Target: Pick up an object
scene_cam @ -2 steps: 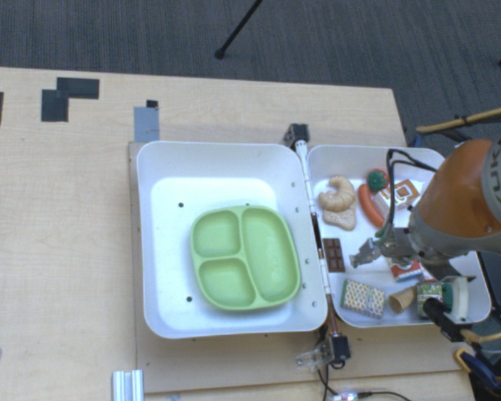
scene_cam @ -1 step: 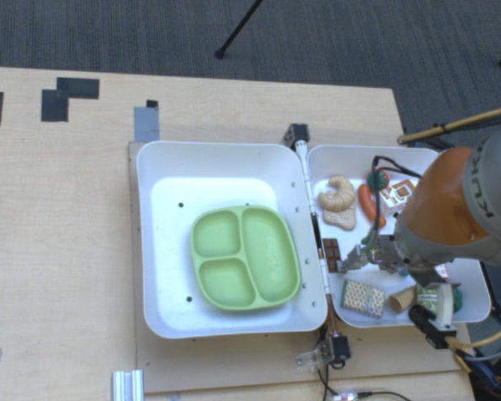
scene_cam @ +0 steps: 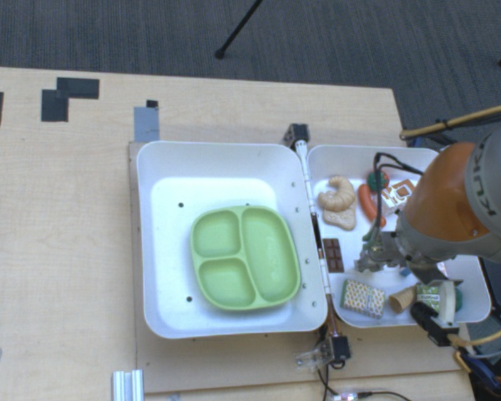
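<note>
The right bin (scene_cam: 484, 303) holds several small objects. A beige croissant-shaped piece (scene_cam: 338, 201) lies at its upper left, with an orange carrot (scene_cam: 367, 200) beside it. A dark chocolate bar (scene_cam: 333, 255) rests along the left wall. A speckled green-and-tan block (scene_cam: 363, 297) sits at the front, next to a tan cone (scene_cam: 401, 297) and a green-and-white package (scene_cam: 438, 297). My gripper (scene_cam: 374, 255) hangs low over the bin's middle, just right of the chocolate bar and above the speckled block. The arm's orange band (scene_cam: 447, 197) covers much of the bin's right half.
The left bin (scene_cam: 163, 224) holds a light green divided plate (scene_cam: 245, 258). A small red-and-white item (scene_cam: 395, 192) lies near the carrot under a black cable. The divider between the bins (scene_cam: 311, 224) runs close to the gripper's left.
</note>
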Robot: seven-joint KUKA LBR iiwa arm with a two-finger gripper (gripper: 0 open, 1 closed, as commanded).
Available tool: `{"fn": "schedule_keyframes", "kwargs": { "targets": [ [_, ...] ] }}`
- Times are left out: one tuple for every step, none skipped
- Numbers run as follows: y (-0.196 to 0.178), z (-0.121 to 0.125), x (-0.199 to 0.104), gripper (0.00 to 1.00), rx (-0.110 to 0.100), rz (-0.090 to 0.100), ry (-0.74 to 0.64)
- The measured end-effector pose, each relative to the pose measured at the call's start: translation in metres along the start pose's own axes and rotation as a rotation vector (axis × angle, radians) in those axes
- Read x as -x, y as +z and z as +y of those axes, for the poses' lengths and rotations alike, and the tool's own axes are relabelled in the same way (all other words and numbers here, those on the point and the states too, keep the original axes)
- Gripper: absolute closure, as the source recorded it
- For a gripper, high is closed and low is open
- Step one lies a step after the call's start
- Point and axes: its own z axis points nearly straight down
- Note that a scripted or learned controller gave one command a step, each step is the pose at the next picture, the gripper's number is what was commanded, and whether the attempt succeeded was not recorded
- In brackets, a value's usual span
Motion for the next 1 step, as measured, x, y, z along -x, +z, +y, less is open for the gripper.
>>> {"fn": "schedule_keyframes", "kwargs": {
  "targets": [
    [-0.0867, 0.0019, -0.0804, 1.00, -0.015, 0.006, -0.004]
  ]
}}
